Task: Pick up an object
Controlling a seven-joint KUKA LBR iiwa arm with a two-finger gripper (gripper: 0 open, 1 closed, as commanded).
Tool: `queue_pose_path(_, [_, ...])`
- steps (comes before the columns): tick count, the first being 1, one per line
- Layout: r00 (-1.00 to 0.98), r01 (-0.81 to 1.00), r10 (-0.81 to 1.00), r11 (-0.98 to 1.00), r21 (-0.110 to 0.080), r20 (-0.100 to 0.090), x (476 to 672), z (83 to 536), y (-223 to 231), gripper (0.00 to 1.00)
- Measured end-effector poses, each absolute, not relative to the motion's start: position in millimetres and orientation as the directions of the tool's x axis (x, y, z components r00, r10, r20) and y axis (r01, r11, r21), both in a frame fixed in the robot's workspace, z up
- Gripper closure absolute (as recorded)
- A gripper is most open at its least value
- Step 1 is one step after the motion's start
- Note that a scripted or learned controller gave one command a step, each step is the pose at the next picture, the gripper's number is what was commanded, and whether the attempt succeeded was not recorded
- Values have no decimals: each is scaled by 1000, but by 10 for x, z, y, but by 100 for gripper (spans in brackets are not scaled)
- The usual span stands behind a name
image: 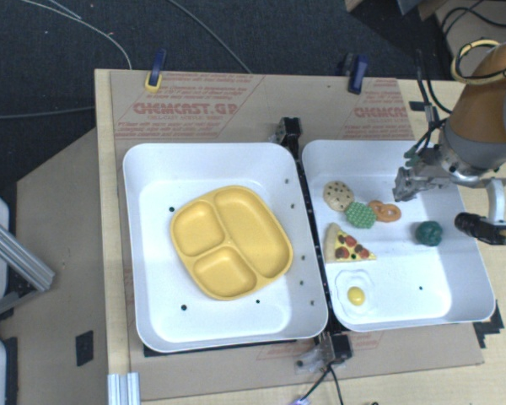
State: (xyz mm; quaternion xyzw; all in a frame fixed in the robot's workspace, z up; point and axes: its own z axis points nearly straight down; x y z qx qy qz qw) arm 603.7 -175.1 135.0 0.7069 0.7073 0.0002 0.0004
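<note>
- Tool (407,184) hangs low over the right bin (464,306), near its back wall; whether it is spread or pressed together, I cannot tell.
- Doughnut (389,212) lies just in front of the tool, touching the green waffle (362,215).
- Cookie (338,196), pizza slice (349,246), fried egg (355,295) and green ball (429,233) share that bin.
- Yellow divided tray (229,241) sits in the left bin (152,175).

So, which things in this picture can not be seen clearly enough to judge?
- gripper: small and dark in the camera view, so its finger state cannot be read.
- arm: cut off by the right edge.
- orange piece: partly tucked behind the green waffle piece; its shape is too small to name.
- green lump: too small to identify.
</note>
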Motion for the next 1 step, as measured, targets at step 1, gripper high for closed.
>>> queue_pose_path(1, [0, 1000, 1000, 0, 9, -3, 6053, 1988, -1803, 100])
